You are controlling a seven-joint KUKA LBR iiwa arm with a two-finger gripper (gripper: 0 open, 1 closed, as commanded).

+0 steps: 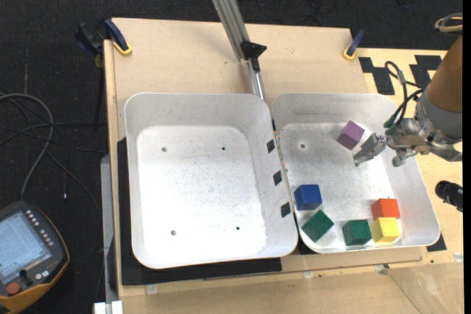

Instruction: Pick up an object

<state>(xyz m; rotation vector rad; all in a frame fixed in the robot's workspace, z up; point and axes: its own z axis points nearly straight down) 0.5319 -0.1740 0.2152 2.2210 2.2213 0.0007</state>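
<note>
1. Right now our gripper [370,148] sits over the upper part of the right bin [423,180], reaching in from the right, with its metal fingers [366,151] just beside the purple block [352,134]. Whether those fingers are spread or closed we cannot tell; no block shows between them, so we do not count anything as held.
2. Nearest to us, the purple block lies tilted, touching or almost touching the fingertip on its lower right side. We judge it the likely target, and we cannot tell whether it rests on the bin floor or is nudged up at one corner.
3. Further out, the blue block [307,195] sits near the bin's left wall, with two green blocks [318,225] [357,232] along the lower edge and the orange block [385,207] touching the yellow block [385,229] in the lower right corner.
4. Beyond the divide, the left bin [140,121] lies alongside.
5. To do this step well, we would centre the fingers over the purple block instead of at its edge, line them up with two flat faces, then descend so one finger goes each side before closing.
6. Our chief risk, as we judge it, is pushing the tilted block away across the smooth floor.
</note>
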